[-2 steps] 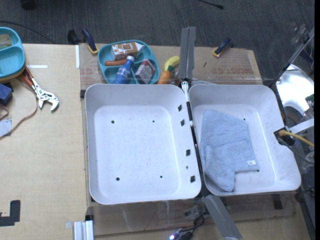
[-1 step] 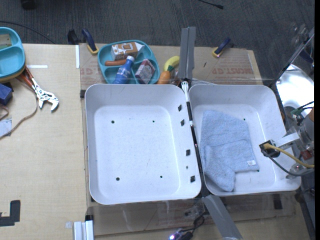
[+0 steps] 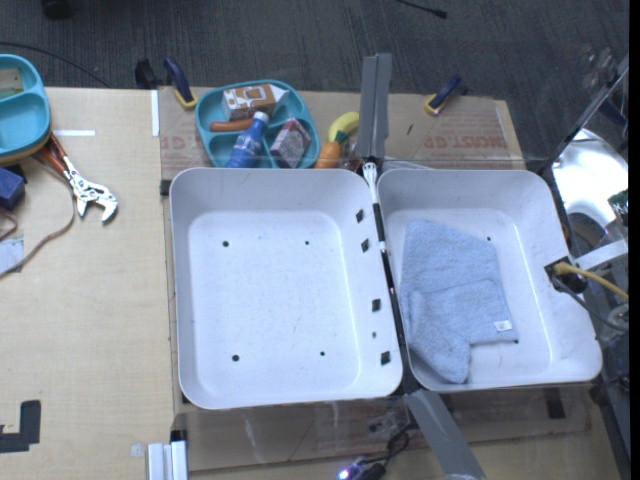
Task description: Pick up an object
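A light blue-grey folded towel (image 3: 455, 293) lies flat in the right white bin (image 3: 540, 208), stretching from the bin's middle toward its front left corner. A small white label (image 3: 503, 325) sits near the towel's right edge. The left white bin (image 3: 270, 288) stands beside it, and the two touch along a centre divider.
Behind the bins a teal tray (image 3: 258, 123) holds a bottle, a box and other small items, with a banana (image 3: 343, 128) beside it. A wrench (image 3: 85, 193) and a teal bowl (image 3: 20, 108) lie on the wooden bench at the left. Metal hardware and a yellow cable (image 3: 590, 273) crowd the right edge.
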Motion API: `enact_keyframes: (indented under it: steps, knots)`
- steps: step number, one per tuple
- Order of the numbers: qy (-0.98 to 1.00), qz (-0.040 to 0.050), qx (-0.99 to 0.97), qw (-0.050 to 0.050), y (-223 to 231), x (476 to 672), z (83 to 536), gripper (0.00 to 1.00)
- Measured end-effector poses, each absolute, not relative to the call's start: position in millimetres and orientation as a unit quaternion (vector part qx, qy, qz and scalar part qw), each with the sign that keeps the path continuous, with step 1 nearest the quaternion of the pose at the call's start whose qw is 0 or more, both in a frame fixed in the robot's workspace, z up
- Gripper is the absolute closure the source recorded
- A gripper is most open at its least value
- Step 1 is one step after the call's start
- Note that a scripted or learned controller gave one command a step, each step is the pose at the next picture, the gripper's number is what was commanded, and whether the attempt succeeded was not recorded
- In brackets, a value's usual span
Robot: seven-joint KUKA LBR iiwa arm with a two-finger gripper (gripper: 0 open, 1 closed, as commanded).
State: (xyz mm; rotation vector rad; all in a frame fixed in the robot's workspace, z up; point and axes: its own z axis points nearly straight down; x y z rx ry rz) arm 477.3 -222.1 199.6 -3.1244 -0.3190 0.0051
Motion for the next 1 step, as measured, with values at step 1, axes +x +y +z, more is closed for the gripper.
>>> enact_keyframes:
  steps: [1]
  knots:
    - [-0.100, 0.0025, -0.995, 0.001, -221.9, 476.4, 136.5, 0.00]
